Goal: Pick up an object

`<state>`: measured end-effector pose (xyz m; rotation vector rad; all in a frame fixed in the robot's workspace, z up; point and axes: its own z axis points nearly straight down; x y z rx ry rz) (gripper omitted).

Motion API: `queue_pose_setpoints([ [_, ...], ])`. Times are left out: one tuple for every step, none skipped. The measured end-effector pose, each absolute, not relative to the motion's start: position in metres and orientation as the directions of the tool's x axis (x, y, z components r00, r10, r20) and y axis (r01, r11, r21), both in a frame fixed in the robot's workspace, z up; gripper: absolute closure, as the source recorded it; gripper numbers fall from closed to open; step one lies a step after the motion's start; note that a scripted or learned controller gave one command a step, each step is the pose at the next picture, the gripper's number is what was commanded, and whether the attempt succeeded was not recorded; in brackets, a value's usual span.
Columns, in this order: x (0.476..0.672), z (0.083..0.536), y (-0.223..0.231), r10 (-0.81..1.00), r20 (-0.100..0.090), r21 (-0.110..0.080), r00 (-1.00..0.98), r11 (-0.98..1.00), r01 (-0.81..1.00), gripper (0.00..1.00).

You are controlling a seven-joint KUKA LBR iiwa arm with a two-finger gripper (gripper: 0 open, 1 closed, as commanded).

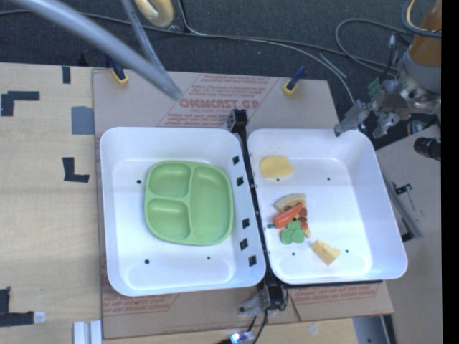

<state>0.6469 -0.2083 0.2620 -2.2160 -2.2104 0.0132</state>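
Note:
The right bin (373,192) holds several small toy foods. A pale yellow round piece (276,167) lies near its back left corner. In the middle is a cluster: a sandwich-like wedge (289,203), an orange carrot (288,216) and a green piece (292,236). A yellow cheese wedge (325,251) sits toward the front. My gripper (384,113) hangs at the bin's back right corner, over its rim, well away from all the foods. Nothing is visibly held in it.
The left bin (118,192) carries a green divided plate (189,201). A black divider clip line (246,192) runs between the bins. Cables (337,56) trail across the dark floor behind. Two clamps (292,84) pin the cardboard base.

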Motion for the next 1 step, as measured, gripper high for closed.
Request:
queue_pose_setpoints([
  [0.6492, 0.2707, -0.2077, 1.000, -0.001, -0.001, -0.001, 0.001, 1.000, 0.00],
])
